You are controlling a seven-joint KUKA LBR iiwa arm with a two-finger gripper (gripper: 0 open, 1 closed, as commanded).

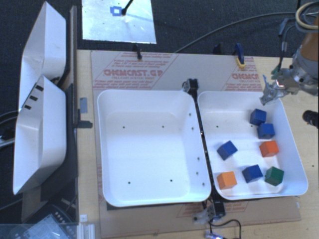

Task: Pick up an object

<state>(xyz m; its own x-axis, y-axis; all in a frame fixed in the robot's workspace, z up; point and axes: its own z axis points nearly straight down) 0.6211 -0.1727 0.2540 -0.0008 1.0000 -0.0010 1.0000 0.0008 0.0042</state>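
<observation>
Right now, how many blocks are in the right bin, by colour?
Blue blocks: 4
Orange blocks: 2
Green blocks: 1
Total: 7, all in the right bin

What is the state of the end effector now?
End effector: cannot be told; it hangs over the top right corner of the right bin, nothing seen held.

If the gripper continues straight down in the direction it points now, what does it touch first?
Probably the bare floor of the right bin near its far right corner. The gripper points just up-right of the nearest blue cube, though depth is unclear from this slanted view.
</observation>
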